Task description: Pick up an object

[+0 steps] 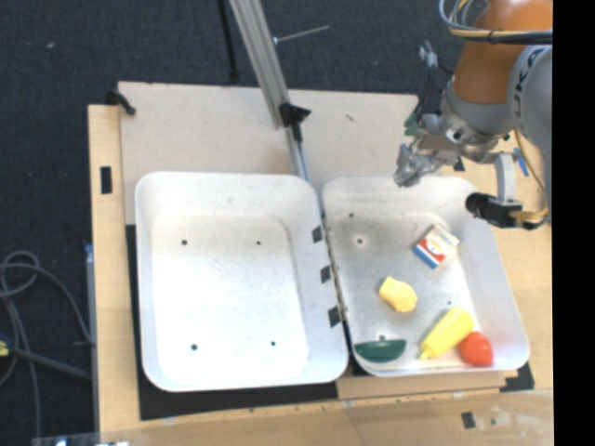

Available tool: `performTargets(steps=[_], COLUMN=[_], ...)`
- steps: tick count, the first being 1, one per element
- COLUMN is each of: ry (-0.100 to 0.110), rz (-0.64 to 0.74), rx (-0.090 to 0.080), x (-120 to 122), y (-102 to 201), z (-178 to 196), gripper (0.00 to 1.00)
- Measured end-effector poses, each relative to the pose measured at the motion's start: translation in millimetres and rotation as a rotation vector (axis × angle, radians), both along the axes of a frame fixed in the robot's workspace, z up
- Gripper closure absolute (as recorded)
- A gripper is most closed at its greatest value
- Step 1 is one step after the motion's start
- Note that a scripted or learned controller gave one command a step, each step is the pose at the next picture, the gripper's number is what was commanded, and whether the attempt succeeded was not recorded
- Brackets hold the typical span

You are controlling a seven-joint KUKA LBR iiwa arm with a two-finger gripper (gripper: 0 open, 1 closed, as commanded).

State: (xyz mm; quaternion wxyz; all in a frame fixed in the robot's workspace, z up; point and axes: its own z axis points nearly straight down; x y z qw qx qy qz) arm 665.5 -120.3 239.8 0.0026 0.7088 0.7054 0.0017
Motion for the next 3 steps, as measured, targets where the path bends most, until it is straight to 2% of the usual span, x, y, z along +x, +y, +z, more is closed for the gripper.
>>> performTargets(steps=[1, 2, 3], ry=[0.001, 0.007, 0.007], rz=[0.004, 0.01, 0.012], rx=[0.001, 0.001, 0.002], x=[1, -8, 0], y=[-1, 52, 111], z=[25, 15, 6], gripper=[1.0, 1.0, 1.0])
